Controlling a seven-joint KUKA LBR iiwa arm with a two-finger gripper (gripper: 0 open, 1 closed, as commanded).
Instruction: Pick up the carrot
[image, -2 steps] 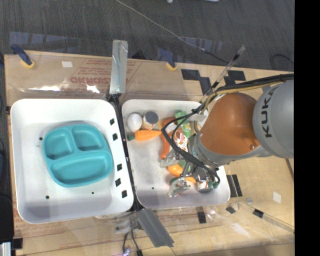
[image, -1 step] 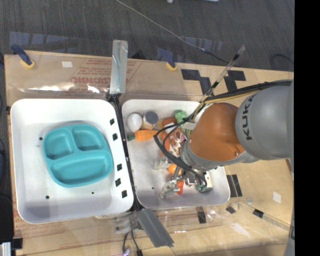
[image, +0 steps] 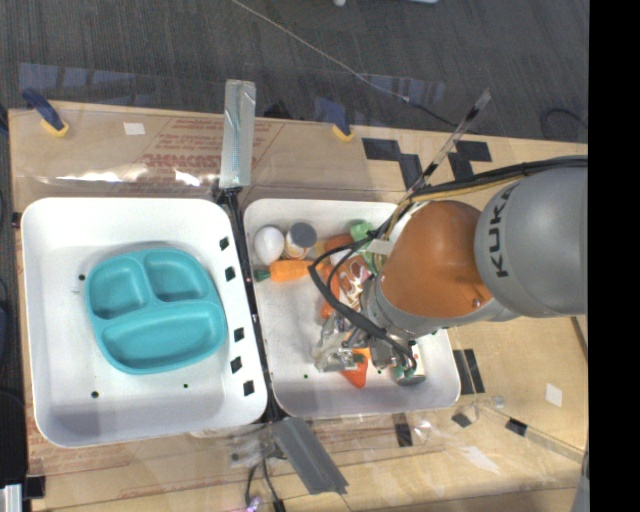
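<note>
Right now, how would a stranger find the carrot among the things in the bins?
Look in the right bin, the one the arm reaches into. Near its left wall, beside a white egg, lies the carrot. It is the long orange piece with a green end.
</note>
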